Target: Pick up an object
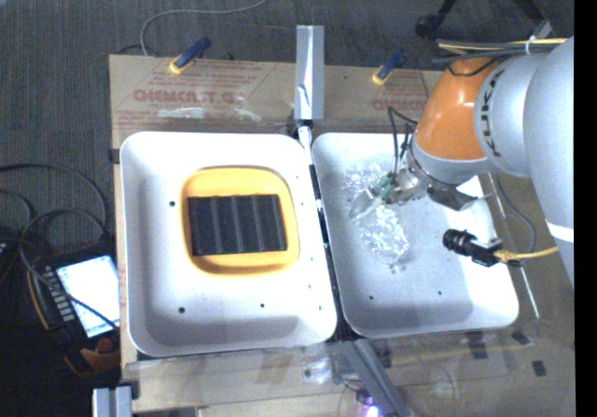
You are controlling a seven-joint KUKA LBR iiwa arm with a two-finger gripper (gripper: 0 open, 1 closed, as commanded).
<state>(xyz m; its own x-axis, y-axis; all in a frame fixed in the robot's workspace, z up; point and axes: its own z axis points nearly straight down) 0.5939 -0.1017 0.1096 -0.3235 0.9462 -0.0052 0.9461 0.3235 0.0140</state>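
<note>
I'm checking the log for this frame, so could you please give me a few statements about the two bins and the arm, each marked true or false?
1. The yellow tray lies in the left bin. True.
2. The clear crinkled plastic lies in the left bin. False: it lies in the right bin.
3. The arm reaches over the right bin. True.
4. The yellow tray has a red centre. False: its centre is dark and ribbed.
5. Two blue-handled clamps sit at the far edge of the board. True.

Crumpled clear plastic wrap [381,219] lying in right bin [438,308].
</note>
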